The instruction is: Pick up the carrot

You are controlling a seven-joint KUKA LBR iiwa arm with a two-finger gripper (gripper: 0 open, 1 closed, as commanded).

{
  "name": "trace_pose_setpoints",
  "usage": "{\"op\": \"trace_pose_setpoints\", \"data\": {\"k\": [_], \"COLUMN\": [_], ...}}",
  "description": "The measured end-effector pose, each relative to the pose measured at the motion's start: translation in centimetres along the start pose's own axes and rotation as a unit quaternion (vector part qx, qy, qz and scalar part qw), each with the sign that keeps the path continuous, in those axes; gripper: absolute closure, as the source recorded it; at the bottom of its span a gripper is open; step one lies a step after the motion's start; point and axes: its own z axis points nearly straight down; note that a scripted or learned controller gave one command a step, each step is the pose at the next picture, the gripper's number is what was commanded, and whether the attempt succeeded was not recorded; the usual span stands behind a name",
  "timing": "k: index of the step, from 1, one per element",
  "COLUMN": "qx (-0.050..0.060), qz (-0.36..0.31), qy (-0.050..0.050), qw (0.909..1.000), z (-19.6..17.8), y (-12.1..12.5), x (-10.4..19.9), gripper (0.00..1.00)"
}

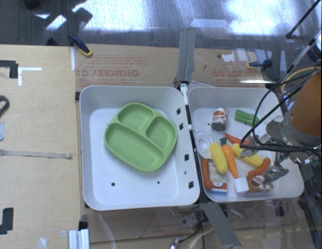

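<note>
Orange-banded arm (pixel 309 110) (black cables)

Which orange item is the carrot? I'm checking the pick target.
The carrot is the tapered orange piece lying right beside the corn cob; the thinner orange-red piece lies farther back.

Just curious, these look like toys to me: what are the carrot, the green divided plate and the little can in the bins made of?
The carrot looks like moulded plastic: even orange, slightly glossy. The green divided plate seems matte plastic, one uniform pale green with soft rounded ridges. The little can has a printed label; whether it is metal or plastic is too small to tell.
</note>
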Motion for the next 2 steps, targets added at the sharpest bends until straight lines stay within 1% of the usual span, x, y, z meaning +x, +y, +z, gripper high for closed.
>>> {"op": "trace_pose_setpoints", "data": {"k": [1,2], "qx": [-0.002,-0.001], "qz": [0.144,0.297], "qy": [0.003,0.002], "qw": [0.9896,0.9548], "z": [8.4,8.4], "y": [2.3,0.8], "x": [-1.9,-5.2], "gripper": [0.00,0.00]}}
